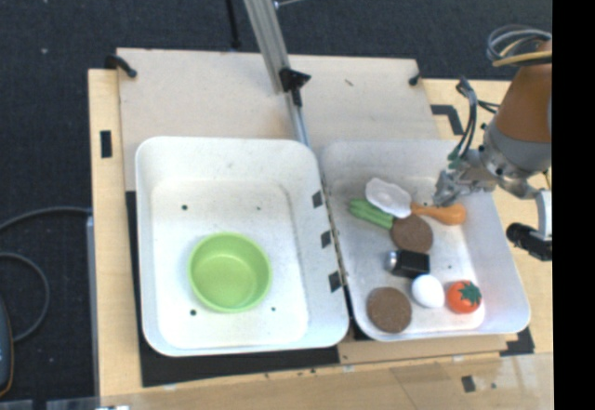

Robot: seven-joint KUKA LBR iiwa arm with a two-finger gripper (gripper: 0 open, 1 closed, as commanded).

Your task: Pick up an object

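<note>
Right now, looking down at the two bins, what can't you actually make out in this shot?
- Gripper, camera view: small and blurred over the right bin; whether it grips the orange carrot-like piece can't be told.
- Black and silver object, camera view: too small to identify, with its top edge partly tucked under the brown disc.
- Green stick, camera view: one end hidden under the white piece.
- Arm, camera view: cut off at the right edge.

You see two white bins (167, 166), a lime-green bowl (230, 271), two speckled brown discs (389, 309), a white egg (428, 291), a red strawberry (464, 297) and an orange carrot (441, 212).
</note>
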